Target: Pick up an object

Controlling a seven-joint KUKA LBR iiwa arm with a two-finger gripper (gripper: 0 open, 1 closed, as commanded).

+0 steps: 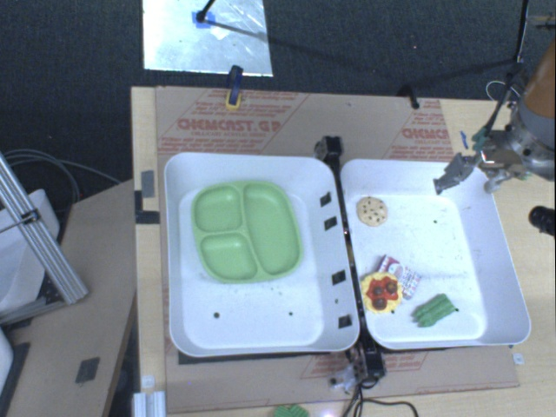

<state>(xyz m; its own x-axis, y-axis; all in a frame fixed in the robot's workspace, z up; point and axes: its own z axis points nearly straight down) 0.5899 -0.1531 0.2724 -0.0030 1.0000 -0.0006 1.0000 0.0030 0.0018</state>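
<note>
Right bin (486,233): cookie (372,210), light, stiff, likely brittle, lies near the bin's left wall, best pinched across its rim; tool (473,174) hovers over the far right corner, released, holding nothing.

Two shallow white bins side by side: left bin (178,233) at the centre-left of the frame, right bin (486,233) at the centre-right.

One green divided plate (247,231) in the left bin, with three compartments.

Four small things in the right bin: one round cookie (372,210) at its upper left, one small pizza-like disc (381,292) with red spots at its lower left, one small packet (399,273) touching the disc's upper right, one green vegetable-like piece (433,309) near the lower edge.

One shiny sheet (207,24) in the upper left of the frame.

One arm, one gripper (473,170) at the right edge.
</note>
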